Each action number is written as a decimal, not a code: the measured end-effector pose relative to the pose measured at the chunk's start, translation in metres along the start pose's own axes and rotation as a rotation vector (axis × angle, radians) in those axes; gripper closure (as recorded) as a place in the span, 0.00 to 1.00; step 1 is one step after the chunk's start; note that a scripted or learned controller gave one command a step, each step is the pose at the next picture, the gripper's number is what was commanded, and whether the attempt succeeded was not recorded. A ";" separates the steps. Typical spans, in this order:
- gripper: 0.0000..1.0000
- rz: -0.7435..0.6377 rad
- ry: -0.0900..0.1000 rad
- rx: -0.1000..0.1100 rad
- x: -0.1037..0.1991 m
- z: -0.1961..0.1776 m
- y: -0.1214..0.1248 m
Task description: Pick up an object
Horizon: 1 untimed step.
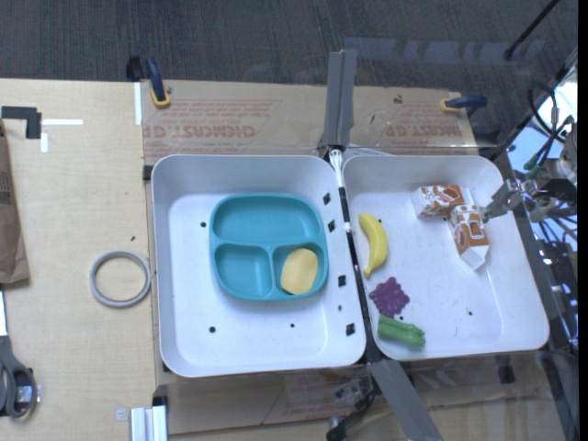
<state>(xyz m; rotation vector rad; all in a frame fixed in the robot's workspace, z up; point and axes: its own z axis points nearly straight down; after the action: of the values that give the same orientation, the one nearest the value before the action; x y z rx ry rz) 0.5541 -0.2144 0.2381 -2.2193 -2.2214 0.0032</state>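
The gripper (508, 196) sits at the right edge of the frame, over the right bin's (514, 333) upper right rim, just beside the lower of two packets (469, 234); it is too small and blurred to tell whether its jaws are open or closed, and nothing can be seen held in it

To pick well, I would choose a target standing apart from the walls. The banana (372, 243), left side of that bin, is smooth, curved and firm: grip across its narrow middle. The grapes (390, 294) below it are a knobbly purple cluster, likely harder to pinch cleanly. The pepper (401, 332), lower centre, is glossy green and stubby. The packets are crinkly white and orange wrappers, thin and probably slippery; the nearer one lies tilted near the wall, so a descent there risks clipping the rim

In the left bin (179, 338), a matte teal tray (266, 214) with three compartments holds a round yellow lemon (299, 271) in its lower right compartment
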 end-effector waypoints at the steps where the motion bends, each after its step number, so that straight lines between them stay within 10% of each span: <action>1: 0.00 0.115 -0.001 -0.001 -0.008 -0.021 0.066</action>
<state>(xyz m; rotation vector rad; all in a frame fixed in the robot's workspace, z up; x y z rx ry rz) 0.6201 -0.2218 0.2594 -2.3439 -2.0918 0.0039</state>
